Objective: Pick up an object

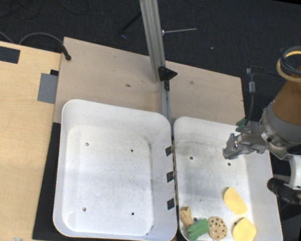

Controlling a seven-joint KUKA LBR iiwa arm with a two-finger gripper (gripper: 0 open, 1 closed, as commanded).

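Gripper (232,150) hangs over the right bin (211,136); finger state cannot be told. Two yellow pieces (235,201), cookie (216,228), green item (198,229) cluster near the front rim, well apart from it.

You're looking down at a slant from one fixed camera above the worktop (118,76), mid-distance. Both white bins (82,116) sit fully in frame, dark floor beyond the worktop, arm (294,108) entering from its right.

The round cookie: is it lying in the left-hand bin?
No, the round cookie lies in the right bin, near its front edge, between the green object and a yellow piece.
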